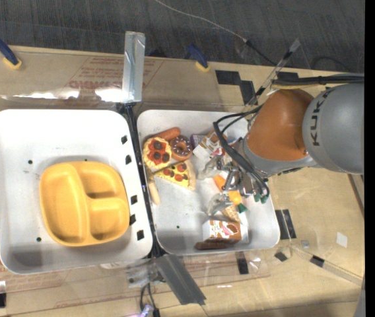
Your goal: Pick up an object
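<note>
Camera view, right bin [174,240]: my gripper [230,177] low among toy food, jaw state not discernible. Pizza slice [176,174], round pizza [156,152] and donut [180,147] lie left of it. Left bin [16,137]: yellow divided tray [83,202].

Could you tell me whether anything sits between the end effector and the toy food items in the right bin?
Nothing visible blocks it. The end effector is already low in the right bin, among the clutter there, with the pizza slices and donut just to its left and a small carton near the bin's front wall. The yellow tray lies in the other bin.
</note>
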You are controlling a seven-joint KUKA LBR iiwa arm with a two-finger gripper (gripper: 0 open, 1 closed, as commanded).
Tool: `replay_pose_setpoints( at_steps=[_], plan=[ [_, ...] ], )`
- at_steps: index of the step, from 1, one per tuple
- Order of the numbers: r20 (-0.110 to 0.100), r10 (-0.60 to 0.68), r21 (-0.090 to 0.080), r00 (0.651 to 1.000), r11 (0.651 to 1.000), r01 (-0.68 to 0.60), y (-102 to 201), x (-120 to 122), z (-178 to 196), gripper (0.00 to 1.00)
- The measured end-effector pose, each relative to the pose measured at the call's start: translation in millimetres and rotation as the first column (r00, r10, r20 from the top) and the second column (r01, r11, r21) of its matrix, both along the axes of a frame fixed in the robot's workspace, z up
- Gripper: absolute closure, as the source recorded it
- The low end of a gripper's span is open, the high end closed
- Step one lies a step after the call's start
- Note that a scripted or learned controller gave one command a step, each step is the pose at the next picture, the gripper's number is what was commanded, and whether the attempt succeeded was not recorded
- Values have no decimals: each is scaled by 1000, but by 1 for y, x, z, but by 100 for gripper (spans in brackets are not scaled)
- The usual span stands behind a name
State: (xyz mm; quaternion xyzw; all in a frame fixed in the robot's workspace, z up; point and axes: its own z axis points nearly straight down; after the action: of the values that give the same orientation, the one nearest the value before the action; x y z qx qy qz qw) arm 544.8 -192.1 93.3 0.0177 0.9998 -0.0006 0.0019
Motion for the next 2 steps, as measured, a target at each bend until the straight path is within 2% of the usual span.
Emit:
replay_pose_setpoints(
  at_steps=[1, 2],
  plan=[
    [2, 6, 0, 1000, 1000, -6, 1, 2, 11, 100],
    [7, 10, -3, 1000, 1000, -10, 24, 6, 137, 100]
  ],
)
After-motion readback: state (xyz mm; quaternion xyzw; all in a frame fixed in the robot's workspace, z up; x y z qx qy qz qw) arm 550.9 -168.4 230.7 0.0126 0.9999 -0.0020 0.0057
